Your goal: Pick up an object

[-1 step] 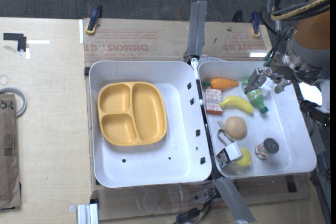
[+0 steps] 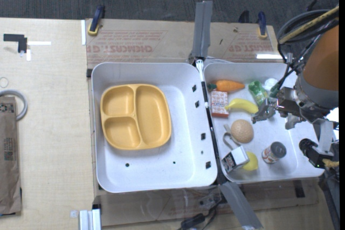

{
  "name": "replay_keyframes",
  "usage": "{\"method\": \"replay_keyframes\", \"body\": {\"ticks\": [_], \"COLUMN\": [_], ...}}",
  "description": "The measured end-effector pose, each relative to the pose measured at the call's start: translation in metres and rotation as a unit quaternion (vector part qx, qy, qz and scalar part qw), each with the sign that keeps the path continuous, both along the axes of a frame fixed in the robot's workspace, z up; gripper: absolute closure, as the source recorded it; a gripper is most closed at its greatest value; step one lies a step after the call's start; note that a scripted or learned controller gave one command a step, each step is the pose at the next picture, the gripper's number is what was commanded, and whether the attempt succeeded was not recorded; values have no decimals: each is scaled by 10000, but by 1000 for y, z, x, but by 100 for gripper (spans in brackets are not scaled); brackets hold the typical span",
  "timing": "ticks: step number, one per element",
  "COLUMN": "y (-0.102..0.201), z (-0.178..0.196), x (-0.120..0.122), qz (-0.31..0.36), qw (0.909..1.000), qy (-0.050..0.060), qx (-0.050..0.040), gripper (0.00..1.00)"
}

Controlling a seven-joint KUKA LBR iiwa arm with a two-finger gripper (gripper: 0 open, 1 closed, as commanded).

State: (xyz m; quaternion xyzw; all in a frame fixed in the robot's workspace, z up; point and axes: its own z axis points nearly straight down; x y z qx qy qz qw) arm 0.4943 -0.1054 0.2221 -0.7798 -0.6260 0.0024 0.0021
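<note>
Camera view shows the right bin (image 2: 302,172) holding, near to far, a small can (image 2: 274,152), a bread roll (image 2: 242,131) and a banana (image 2: 242,105), and the gripper (image 2: 268,112) should descend straight on one isolated item, though I cannot tell how it stands.

Bins (image 2: 102,132): smooth white plastic, slight sheen. Yellow tray (image 2: 136,116): matt plastic. Worktop (image 2: 43,72): pale wood, matt. Cardboard sheet (image 2: 145,40) behind: brown, dull. Banana (image 2: 241,105), carrot (image 2: 229,85): glossy plastic-looking.
</note>
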Motion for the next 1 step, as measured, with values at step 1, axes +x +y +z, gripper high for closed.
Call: {"method": "replay_keyframes", "body": {"ticks": [1], "y": [5], "z": [-100], "x": [-14], "qz": [324], "qw": [9995], "qy": [-24], "qx": [-2], "gripper": [0]}}
